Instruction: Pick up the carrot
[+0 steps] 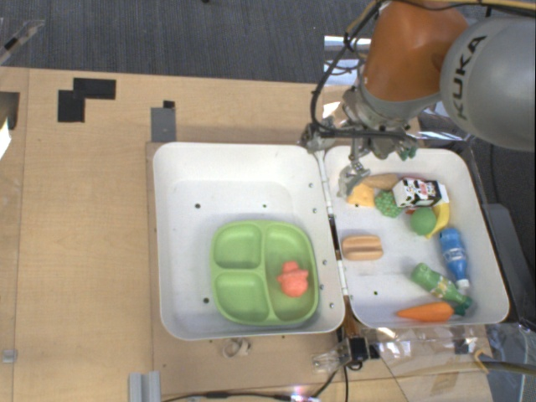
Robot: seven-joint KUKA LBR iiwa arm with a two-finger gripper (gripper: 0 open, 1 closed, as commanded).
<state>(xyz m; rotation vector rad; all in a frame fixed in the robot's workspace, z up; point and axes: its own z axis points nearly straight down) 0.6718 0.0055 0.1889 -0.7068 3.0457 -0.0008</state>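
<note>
Orange carrot (425, 312): lies at the right bin's (481, 216) front edge, beside a green bottle (438, 282).
Gripper (355, 177): poised over the bin's far corner, well apart from it.
Fingers: grip state, cannot tell.
Next: likely a reach forward.

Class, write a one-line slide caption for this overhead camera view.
Gripper hovers at the right bin's far end; the carrot lies at its near edge.
</note>
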